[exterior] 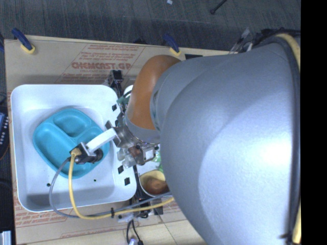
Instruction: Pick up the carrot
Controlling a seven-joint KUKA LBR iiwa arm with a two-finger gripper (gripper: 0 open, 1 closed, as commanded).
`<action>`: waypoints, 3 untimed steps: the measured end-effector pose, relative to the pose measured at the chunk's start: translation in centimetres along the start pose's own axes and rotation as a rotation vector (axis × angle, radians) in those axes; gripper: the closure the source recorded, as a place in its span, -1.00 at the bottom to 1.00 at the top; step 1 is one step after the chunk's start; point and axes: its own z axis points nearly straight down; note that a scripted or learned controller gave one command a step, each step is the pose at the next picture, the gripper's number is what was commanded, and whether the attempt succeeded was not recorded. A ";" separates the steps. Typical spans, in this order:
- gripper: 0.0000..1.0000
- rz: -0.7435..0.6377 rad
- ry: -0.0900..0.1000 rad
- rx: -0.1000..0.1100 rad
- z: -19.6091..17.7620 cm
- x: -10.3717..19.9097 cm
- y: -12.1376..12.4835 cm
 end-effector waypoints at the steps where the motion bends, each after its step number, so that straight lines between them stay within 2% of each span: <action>1: 1.00 -0.333 -0.003 0.003 2.3 -0.4 1.3; 3: 1.00 -0.353 -0.016 0.015 0.4 -0.3 1.0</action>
